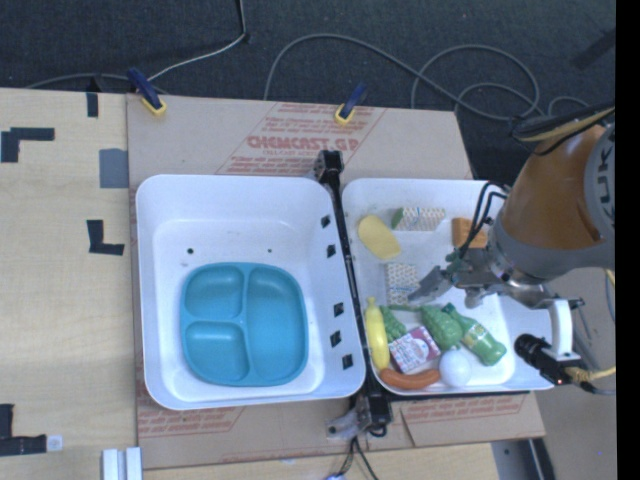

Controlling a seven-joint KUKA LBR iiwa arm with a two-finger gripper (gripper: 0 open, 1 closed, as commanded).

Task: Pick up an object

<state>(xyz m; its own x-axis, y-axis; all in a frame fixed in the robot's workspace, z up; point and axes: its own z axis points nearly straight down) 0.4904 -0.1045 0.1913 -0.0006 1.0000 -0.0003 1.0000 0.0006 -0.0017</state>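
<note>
Over the right bin (500,373) — on cardboard (300,138), dark carpet (120,18) behind — the gripper (452,280) hangs spread above green bottles (462,332), gripping nothing; a blue tray (244,324) lies left.

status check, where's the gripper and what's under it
Gripper low in right bin, over clutter. Green bottle just below it, nothing seen held. Banana, white egg, packets crowd close.
</note>
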